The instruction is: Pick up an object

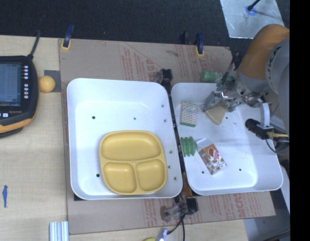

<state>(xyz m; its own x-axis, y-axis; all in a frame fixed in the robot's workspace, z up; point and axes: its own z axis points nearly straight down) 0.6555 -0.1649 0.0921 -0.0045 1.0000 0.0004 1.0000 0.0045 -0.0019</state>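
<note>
Hand [218,102] of the grey arm hangs low over the right bin [255,181], its fingers spread just above a tan wedge [215,116], with a patterned packet [188,113], green piece [188,146] and snack packet [212,158] nearby.

You've got red lettering printed in repeating diagonal lines across the brown cardboard sheet [120,59] under both bins, but it's too faint to read. The small packet [211,158] in the right bin [255,179] carries a red-and-white printed design, with no words legible. The teach pendant's screen [5,84], left of that sheet, shows nothing you can read.
</note>
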